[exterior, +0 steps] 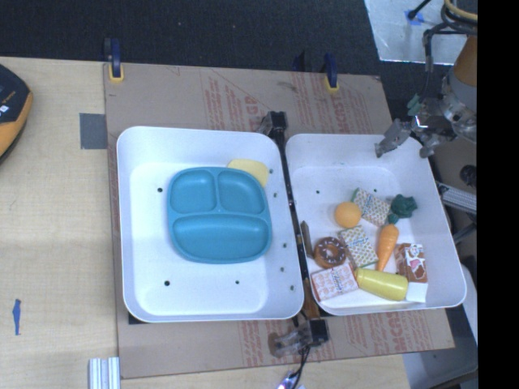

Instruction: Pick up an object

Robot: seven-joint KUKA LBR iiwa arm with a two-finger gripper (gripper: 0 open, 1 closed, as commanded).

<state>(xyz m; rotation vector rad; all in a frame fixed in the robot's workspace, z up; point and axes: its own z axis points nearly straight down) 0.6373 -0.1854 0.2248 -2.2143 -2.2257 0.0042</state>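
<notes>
My gripper [408, 143] hangs over the far right corner of the right bin [324, 156], its two dark fingers spread apart with nothing between them. Below it in that bin lie an orange ball [348, 215], a carrot [387, 245], a green broccoli piece [402, 207], a chocolate doughnut [329, 252], a yellow banana-like piece [382, 284] and several small patterned packets [372, 206]. All of these rest on the bin floor, apart from the gripper.
The left bin [142, 241] holds a blue divided plate [218, 214] with a pale yellow piece [250, 169] behind it. A black clamp [276, 123] sits between the bins at the back, another [296, 340] at the front. An orange-and-black object [11, 108] lies far left.
</notes>
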